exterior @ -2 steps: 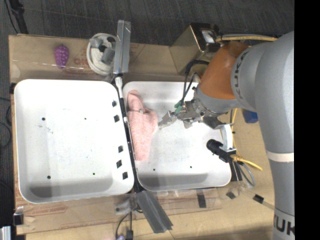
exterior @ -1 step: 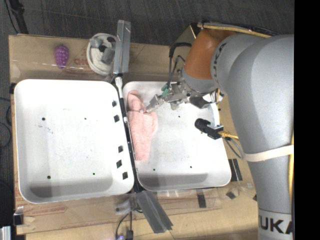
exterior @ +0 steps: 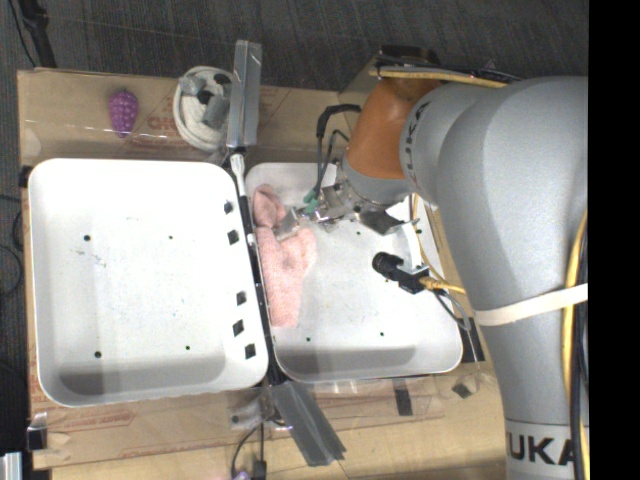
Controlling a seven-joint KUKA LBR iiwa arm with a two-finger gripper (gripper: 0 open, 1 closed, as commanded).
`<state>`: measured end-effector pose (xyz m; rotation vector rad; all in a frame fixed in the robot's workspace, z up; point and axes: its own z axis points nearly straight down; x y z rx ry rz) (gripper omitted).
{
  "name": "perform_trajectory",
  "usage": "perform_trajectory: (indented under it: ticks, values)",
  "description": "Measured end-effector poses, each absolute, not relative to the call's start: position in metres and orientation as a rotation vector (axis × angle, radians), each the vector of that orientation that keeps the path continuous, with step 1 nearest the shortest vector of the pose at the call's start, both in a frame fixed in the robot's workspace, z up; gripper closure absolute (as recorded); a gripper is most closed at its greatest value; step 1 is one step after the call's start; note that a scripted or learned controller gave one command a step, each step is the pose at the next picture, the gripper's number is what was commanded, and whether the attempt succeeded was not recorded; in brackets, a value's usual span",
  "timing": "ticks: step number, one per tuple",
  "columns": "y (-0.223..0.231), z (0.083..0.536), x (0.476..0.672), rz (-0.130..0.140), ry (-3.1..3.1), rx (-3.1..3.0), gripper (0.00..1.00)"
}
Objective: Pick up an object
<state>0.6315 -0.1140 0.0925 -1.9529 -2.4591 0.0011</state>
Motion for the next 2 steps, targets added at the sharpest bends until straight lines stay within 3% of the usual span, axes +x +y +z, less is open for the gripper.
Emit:
perform_trajectory:
  ticks: [1, 2]
  values:
    - [-0.144, 0.094, 0.653, -0.001, -2.726, -1.567, 0.00]
    - [-0.117, 0.092, 0.626, 0.001, -2.767, -1.484, 0.00]
